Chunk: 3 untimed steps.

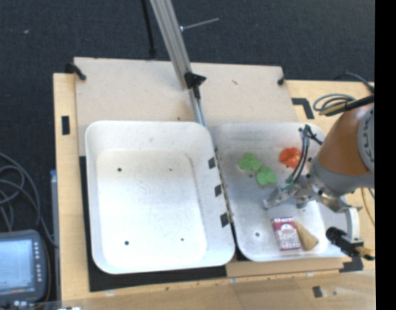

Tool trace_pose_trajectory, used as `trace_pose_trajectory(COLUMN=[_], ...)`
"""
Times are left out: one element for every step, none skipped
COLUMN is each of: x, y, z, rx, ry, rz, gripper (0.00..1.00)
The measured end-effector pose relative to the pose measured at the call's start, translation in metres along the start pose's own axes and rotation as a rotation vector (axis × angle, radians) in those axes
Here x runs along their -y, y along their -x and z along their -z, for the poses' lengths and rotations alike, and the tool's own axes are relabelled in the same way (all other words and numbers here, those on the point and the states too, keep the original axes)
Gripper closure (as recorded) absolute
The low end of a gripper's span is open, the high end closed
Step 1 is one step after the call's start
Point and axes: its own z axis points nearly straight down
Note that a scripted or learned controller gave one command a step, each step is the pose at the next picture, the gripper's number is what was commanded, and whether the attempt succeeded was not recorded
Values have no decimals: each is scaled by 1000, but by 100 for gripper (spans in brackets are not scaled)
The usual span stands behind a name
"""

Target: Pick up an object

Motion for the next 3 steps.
trace_pose_trajectory(x=[-1,-12,-16], y=[1,-2,-4], z=[12,70,135], rx=[1,1,2], ry=[6,10,11], rz=[-6,6,7], gripper=[100,100,100])
